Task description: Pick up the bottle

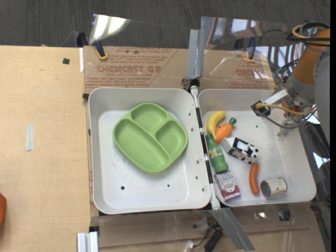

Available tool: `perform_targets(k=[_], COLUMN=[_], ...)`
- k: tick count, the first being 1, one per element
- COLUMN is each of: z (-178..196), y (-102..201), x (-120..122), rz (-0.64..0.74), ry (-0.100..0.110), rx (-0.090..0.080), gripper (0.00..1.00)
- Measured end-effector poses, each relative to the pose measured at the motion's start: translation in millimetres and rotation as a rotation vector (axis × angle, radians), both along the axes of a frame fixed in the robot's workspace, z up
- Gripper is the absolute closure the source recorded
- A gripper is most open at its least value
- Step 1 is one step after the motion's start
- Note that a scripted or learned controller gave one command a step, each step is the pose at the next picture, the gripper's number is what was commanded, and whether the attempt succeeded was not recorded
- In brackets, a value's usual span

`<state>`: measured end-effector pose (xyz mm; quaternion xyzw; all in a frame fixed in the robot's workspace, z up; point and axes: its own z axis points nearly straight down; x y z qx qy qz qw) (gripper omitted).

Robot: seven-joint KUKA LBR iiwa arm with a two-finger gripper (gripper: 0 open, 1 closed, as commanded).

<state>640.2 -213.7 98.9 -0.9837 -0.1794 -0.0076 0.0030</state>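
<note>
Two shallow white bins sit side by side on the wooden desk, the left bin and the right bin meeting along a central divider. Inside the left bin lies a green divided plate with three compartments, set a little toward the bin's far side. At the upper right, the grey arm with its orange band reaches in over the far right corner of the right bin, and its hand hangs above that corner, well apart from the objects; whether it is clenched or released cannot be told from this angle, and nothing shows between its parts. The green bottle lies on its side in the right bin, close along the divider wall, its cap end toward the far side. Just beyond it lie a yellow banana and an orange carrot. Nearer the front, a small pink carton lies just beside the bottle's base. A black-and-white carton sits mid-bin, with an orange sausage and a small tin can near the front right.
</note>
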Motion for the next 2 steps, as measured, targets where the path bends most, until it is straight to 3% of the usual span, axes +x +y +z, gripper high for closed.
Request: perform_targets(k=[1, 2], z=[-7.0, -4.1], y=[-1.8, -3.2], x=[13.1, 11.9], rz=[-0.099, -0.094], ry=[0.021, 0.025], rx=[0.004, -0.002], gripper=[0.0, 1.0])
